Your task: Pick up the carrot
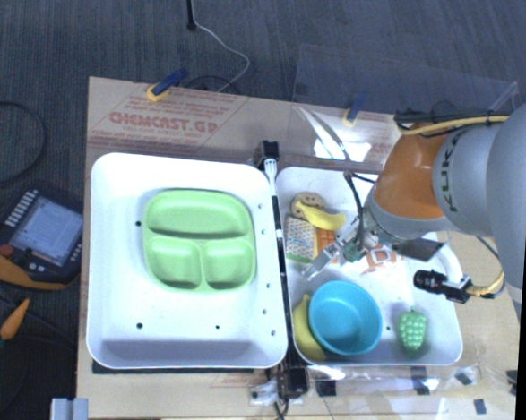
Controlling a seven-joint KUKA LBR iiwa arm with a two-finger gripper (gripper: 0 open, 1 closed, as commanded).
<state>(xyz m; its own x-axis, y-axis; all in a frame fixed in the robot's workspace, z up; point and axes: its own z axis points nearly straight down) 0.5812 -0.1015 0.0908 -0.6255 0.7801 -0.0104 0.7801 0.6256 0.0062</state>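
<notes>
My gripper [336, 253] is low in the right bin [446, 352], just above the blue bowl [345, 316] and right of a patterned packet [300, 239]. A small orange piece, which looks like the carrot [329, 249], shows right at the gripper's tip, mostly covered by it. Whether the gripper holds it is not visible. The grey arm with its orange band [413, 179] hangs over the bin's upper right part.
The right bin also holds a yellow banana [322, 219], a brown cookie-like toy [309, 202], green grapes [412, 329] and a yellow item [300, 331] under the bowl's left side. A green divided plate [198, 239] lies in the left bin [102, 328].
</notes>
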